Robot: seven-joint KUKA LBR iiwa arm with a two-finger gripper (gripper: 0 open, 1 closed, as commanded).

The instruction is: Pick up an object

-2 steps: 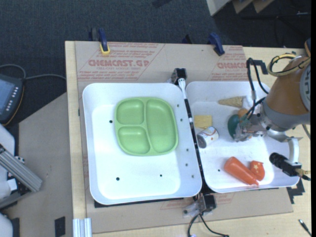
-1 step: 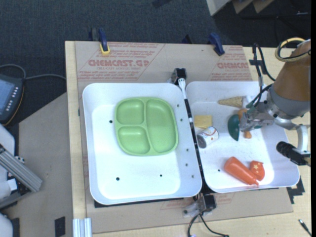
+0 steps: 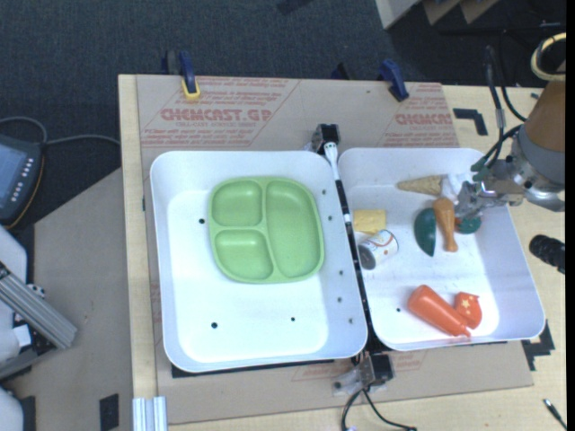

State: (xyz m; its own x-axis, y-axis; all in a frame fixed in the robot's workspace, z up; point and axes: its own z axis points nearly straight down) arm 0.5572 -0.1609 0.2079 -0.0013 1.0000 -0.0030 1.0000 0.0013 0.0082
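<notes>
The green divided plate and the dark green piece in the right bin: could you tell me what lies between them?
In the camera view, between the green divided plate and the dark green piece lie the bins' adjoining rims, a yellow block and a small white cup.

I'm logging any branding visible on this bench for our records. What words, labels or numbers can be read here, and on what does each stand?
"CHEMCAST G P" in red, on the brown protective sheet behind the left bin.
A second red print of the same kind on the sheet behind the right bin: cut off by the bin and too blurred to read.
Small red lines under each: too small to read.
</notes>
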